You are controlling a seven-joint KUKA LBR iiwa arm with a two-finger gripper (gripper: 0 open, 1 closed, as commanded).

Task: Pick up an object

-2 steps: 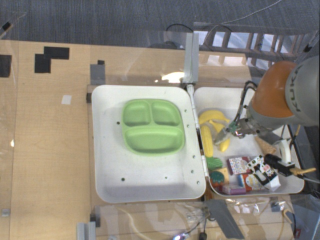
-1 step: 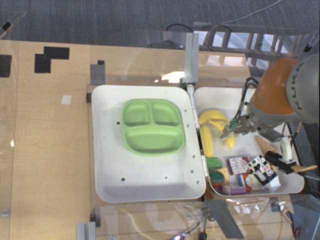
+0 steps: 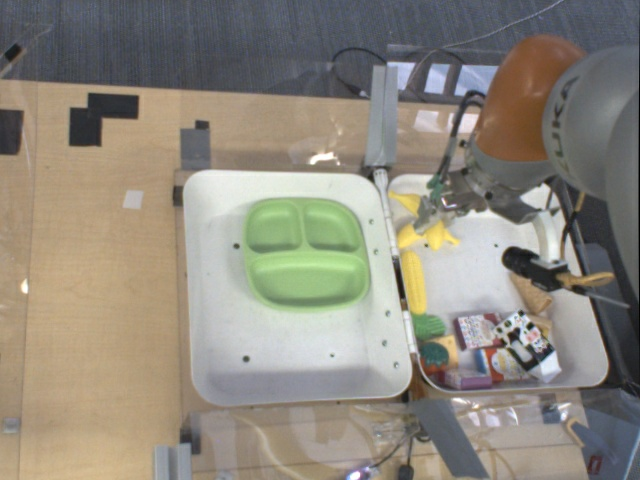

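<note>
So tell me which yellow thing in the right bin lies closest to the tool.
The banana, right below the tool near the bin's top left corner. The corn cob lies lower, along the left wall.

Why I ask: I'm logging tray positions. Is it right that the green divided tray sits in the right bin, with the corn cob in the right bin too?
Not quite. The green divided tray sits in the left bin, as the camera view shows. The corn cob is indeed in the right bin.
</note>
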